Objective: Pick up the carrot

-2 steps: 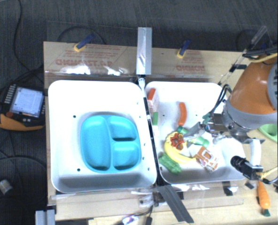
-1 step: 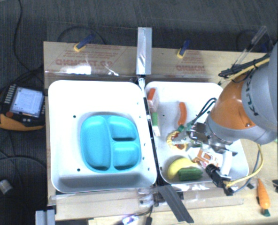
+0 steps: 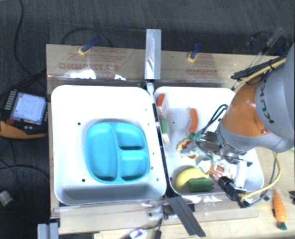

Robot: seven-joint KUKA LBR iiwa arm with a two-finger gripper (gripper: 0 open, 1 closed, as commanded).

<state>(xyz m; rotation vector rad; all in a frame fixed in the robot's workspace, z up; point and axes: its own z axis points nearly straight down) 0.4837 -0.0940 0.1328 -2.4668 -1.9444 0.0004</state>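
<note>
1 carrot [image 3: 193, 119] lies in the right bin [image 3: 247, 96], its long axis near upright in the camera view, green tip toward the gripper [image 3: 215, 166]. The arm hangs just beside it, so this looks like the approach; I cannot tell the claw's state. Next calls for aligning across the carrot's narrow width.
</note>
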